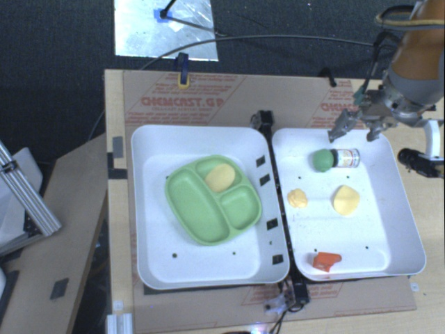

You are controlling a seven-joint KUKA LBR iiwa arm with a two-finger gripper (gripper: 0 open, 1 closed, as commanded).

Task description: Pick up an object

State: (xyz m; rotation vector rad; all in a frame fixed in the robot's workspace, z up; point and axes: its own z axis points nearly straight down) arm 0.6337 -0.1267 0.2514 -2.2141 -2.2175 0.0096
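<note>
Two shallow white bins are set side by side on the bench [139, 99], so that things can be taken from one and dropped into the other. In the left bin [149, 186] a green divided plate [201, 211] lies at a slant, and a pale yellow lump [221, 177] rests in its upper compartment.

The right bin [400, 207] carries the loose things, spread well apart so that each can be reached singly: a small bottle with a green cap [335, 159] lying on its side near the far wall, a small yellow piece [297, 198] near the inner wall, a larger pale yellow piece [346, 200] towards the middle, and an orange piece [325, 260] by the near rim.

The hand [359, 129] is held above the far edge of the right bin, just beyond the bottle, with its two fingers spread apart and pointed downward; nothing is seen between them. It is judged that the bottle, being nearest, is the likeliest thing to be picked up, though a round body lying on its side may roll when it is pinched.
</note>
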